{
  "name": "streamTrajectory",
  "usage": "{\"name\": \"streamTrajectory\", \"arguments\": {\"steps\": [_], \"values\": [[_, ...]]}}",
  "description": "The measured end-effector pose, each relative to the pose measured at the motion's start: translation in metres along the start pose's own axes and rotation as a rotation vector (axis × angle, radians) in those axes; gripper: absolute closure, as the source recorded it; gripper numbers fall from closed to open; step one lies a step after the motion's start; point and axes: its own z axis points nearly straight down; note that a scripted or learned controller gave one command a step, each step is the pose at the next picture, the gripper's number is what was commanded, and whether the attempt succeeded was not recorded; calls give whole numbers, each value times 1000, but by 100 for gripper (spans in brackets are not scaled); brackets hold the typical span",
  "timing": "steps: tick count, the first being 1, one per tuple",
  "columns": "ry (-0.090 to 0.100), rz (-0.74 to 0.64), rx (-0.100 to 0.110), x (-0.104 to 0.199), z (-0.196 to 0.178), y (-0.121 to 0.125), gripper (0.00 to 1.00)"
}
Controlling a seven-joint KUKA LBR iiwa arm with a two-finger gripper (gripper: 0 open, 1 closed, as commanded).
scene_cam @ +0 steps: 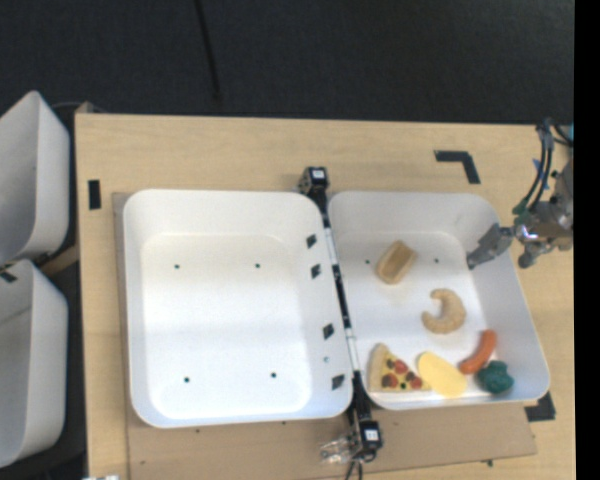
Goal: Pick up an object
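The gripper point(507, 248) sits at the right edge of the frame, over the upper right corner of the right bin point(450, 206). Its two fingers are spread apart, with nothing between them.

All candidate objects lie in the right bin, in the right half of the frame. Count: one bread roll point(395, 262) in the upper middle of the bin; one croissant point(445, 312) below and to the right of it; one pizza slice point(394, 370) at the lower left of the bin; one yellow piece point(441, 375) touching the pizza slice; one sausage point(478, 351) and one green piece point(496, 377) at the lower right. Total: six. The left bin point(140, 298) holds none.

Handling judgement: these appear to be toy food items, probably light and fairly stiff, with smooth surfaces that may slip. The bread roll stands well apart from the others and is the easiest target; grip it across its narrow width. The croissant is best taken across its thick middle. The pizza slice lies flat and offers little to grip.
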Motion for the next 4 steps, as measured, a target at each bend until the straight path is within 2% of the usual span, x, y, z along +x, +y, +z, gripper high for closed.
{"name": "streamTrajectory", "arguments": {"steps": [1,2,3,4], "values": [[3,2,7,38,146,-66,0],[1,-7,-5,74,140,0,0],[3,-6,-2,125,140,22,0],[-2,6,-2,62,126,8,0]]}}
